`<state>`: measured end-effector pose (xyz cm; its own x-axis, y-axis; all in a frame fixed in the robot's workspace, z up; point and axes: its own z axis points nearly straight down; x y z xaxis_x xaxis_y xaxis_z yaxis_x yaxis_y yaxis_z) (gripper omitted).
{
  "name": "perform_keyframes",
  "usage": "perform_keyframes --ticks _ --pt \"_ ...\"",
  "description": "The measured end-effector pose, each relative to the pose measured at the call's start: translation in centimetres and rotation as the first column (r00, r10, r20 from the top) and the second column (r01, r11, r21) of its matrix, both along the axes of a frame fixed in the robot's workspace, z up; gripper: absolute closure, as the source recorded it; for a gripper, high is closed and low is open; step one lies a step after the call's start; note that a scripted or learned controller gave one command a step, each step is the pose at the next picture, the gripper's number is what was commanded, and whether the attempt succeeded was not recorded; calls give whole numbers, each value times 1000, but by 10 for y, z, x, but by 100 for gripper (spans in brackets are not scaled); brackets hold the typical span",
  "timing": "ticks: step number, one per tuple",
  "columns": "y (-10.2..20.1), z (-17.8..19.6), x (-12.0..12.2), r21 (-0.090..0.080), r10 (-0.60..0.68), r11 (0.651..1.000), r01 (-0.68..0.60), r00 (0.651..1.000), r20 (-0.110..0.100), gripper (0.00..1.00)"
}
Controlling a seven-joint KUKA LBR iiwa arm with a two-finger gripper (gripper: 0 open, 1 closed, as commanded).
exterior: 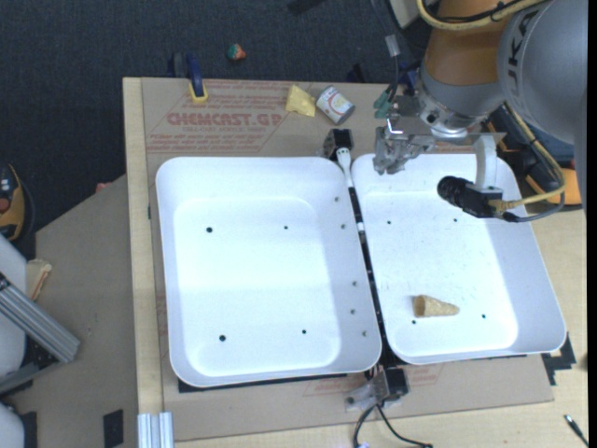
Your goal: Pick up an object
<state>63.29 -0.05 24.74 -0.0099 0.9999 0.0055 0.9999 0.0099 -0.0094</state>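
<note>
Judging from here, nothing is picked yet — my gripper (392, 157) hangs with empty, slightly parted jaws, well apart from the tan wedge (435, 307) in the right bin (522, 278)

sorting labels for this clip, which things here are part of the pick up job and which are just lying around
Part of the job:
- tan wedge-shaped object in the right bin
- gripper, above the right bin's far edge

Lying about:
- left bin
- yellow scrap and small box on the board behind the bins
- blue-and-yellow clamp
- small coloured ball on the floor
</note>
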Motion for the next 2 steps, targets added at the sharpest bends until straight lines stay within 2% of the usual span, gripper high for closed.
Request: perform_keyframes --ticks 1,2 --pt "53 81 -9 -4 -3 1000 3 1000 20 100" --pt "113 0 32 -4 -4 1000 4 1000 4 100"
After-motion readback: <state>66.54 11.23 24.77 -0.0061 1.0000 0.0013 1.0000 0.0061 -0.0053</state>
